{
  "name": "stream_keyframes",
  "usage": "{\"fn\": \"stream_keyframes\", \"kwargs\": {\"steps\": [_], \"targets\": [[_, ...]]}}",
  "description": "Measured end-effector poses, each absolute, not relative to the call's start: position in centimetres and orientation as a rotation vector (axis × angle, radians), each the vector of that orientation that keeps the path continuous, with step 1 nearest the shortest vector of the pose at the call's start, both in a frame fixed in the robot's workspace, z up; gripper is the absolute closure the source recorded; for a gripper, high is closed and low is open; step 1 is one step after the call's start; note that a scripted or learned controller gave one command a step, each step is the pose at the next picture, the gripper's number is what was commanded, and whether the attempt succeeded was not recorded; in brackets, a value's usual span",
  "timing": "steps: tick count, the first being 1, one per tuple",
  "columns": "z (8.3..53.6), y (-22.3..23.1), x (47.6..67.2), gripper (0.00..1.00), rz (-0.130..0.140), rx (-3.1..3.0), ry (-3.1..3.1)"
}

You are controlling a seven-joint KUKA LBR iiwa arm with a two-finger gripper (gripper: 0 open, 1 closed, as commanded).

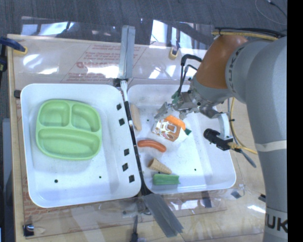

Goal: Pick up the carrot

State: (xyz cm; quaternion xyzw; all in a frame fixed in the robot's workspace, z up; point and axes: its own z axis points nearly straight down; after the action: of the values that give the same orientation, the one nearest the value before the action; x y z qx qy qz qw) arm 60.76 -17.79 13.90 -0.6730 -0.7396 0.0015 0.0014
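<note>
Nearest us, at the 6 o'clock edge of the right bin (219, 178), lies one green block (165, 179), with one cone-shaped piece (159, 166) just above it and one red-orange sausage (151, 145) farther toward 12 o'clock. We count one pale stick-like piece (135, 117) along the bin's 9 o'clock wall.

We see the grey arm (265, 100) come in from 3 o'clock, its orange band (217, 59) bent over the bin's 12 o'clock half and the wrist tipped down toward 8 o'clock. Its gripper (172, 113) sits just over the carrot (174, 121). We cannot tell how far the fingers are parted or whether they have hold of anything.

That carrot, the one orange piece near the bin's middle, touches a clear packet with orange print (165, 130) at its 8 o'clock side.

We count two white bins; the left bin (30, 175) holds one green divided plate (68, 129) with three compartments.

Both bins rest on a pale wooden desk (65, 54) covered by glossy clear sheeting, with dark grey carpet (91, 4) beyond at 12 o'clock.
</note>
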Motion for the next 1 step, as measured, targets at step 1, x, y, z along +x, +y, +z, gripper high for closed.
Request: {"fn": "stream_keyframes", "kwargs": {"steps": [1], "targets": [[9.46,-20.77,62.22,0.00,-0.004,-2.329,-2.112]]}}
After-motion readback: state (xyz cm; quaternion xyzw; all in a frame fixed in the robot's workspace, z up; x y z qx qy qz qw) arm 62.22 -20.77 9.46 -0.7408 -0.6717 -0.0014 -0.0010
